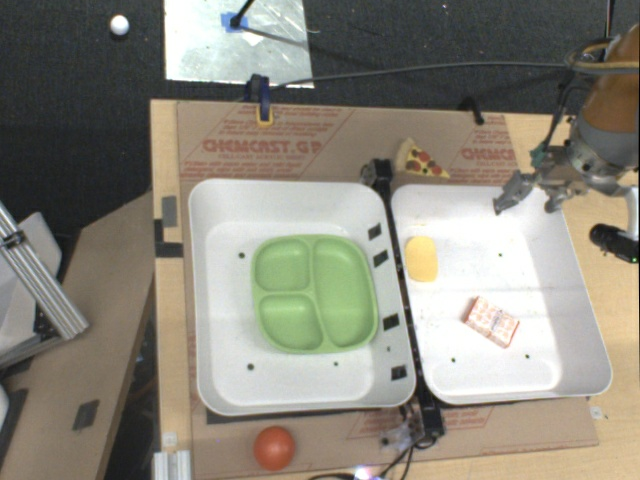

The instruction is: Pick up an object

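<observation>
In the right bin (pixel 560 268) lie a yellow oblong piece (pixel 421 258) near its left wall and a small pink-and-white box (pixel 490 321) toward the front. My gripper (pixel 531 196) hangs over the bin's far right corner, well above and behind both objects. Its two fingers are spread apart with nothing between them. The grey arm with its orange band comes in from the right edge.
The left bin (pixel 215 218) holds a green divided tray (pixel 313 292). A toy pizza slice (pixel 420 159) rests on the cardboard behind the bins. A red ball (pixel 273 447) sits in front of the left bin. A blue clamp (pixel 259 98) stands at the bench's back edge.
</observation>
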`<action>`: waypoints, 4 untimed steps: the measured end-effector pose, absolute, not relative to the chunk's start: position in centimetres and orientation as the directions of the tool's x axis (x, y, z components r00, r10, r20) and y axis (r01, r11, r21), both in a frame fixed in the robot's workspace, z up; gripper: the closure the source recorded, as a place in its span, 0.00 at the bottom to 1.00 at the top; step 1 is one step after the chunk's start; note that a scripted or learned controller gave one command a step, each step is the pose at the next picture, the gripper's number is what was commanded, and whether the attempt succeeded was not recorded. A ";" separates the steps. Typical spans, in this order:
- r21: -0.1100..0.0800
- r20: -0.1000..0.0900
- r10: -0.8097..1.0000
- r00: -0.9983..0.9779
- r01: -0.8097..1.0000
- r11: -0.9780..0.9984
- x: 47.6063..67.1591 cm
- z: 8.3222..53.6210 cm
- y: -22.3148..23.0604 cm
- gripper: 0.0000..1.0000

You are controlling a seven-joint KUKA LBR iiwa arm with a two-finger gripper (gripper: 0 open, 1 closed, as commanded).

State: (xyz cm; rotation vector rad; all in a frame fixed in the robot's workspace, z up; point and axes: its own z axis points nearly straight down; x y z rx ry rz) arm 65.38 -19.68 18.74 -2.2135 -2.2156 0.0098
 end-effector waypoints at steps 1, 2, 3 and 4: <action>0.002 0.000 1.000 -0.004 1.000 0.004 65.7 19.6 -19.6 0.00; -0.001 0.000 1.000 -0.003 1.000 0.003 64.9 14.7 -19.0 0.00; 0.000 -0.001 1.000 -0.002 1.000 0.002 64.9 8.8 -19.6 0.00; 0.003 -0.001 1.000 -0.004 1.000 0.004 65.0 8.6 -19.6 0.00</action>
